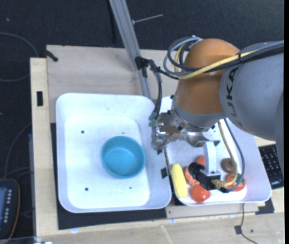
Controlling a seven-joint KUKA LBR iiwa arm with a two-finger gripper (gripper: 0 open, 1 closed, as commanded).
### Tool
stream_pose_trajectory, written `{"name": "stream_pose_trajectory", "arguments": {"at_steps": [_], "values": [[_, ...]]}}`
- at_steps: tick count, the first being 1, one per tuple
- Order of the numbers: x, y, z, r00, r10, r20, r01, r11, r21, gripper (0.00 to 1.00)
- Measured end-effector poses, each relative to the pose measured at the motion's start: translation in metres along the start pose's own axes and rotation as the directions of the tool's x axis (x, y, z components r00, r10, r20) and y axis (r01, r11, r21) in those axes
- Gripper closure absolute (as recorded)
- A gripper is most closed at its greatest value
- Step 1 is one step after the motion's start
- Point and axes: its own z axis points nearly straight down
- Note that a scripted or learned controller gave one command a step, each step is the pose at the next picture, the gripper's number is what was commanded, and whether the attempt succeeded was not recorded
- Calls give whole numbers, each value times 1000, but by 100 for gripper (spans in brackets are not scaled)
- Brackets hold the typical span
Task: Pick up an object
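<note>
One blue bowl (123,156), one yellow corn cob (179,181), two bins (70,111)

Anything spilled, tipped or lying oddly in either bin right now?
Nothing stands out. The blue bowl sits upright in the left bin. The yellow item and red pieces lie inside the right bin, beneath the arm.

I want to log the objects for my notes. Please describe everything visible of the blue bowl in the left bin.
The blue bowl is round, plain light blue, and looks like smooth plastic. It stands upright with its opening upward, and nothing shows inside it. It rests on the floor of the left white bin, near the middle and a little toward the right wall. Nothing else touches it; the arm is over the other bin.
</note>
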Motion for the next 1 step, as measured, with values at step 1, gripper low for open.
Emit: {"name": "stream_pose_trajectory", "arguments": {"at_steps": [1], "values": [[-3, 0, 0, 1000, 6, 0, -6, 1000, -1, 0]]}}
